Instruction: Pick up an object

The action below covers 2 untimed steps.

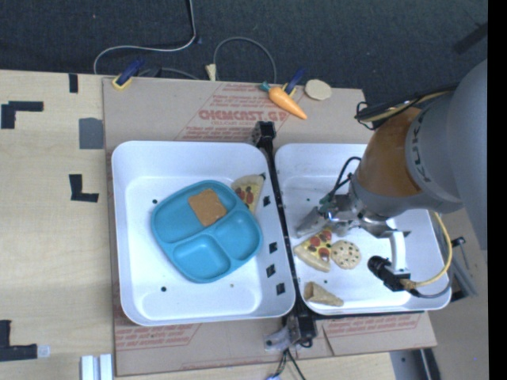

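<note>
Hovering over the right bin (pixel 444 236), the hand (pixel 317 222) is being lowered toward the pizza slice (pixel 315 250); its grip cannot be told; centring is advised.

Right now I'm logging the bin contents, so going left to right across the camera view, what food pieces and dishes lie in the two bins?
Blue divided plate with a brown square piece in it → pizza slice by the left bin's right wall → pizza slice in the right bin → cookie.
</note>
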Each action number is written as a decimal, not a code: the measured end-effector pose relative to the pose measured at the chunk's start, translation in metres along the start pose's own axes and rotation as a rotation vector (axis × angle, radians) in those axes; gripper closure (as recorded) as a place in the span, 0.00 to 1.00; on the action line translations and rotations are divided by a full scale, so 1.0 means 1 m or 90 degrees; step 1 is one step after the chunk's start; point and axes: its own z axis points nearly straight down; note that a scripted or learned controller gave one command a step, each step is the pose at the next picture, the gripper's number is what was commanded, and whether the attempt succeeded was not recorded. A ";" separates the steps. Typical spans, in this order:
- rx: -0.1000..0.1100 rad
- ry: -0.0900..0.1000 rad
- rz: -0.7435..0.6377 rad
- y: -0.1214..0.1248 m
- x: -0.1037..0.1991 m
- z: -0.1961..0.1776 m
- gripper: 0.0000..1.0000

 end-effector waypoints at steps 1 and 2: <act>0.002 0.000 0.001 -0.048 -0.003 -0.001 0.00; 0.007 0.000 0.002 -0.038 0.001 0.001 0.00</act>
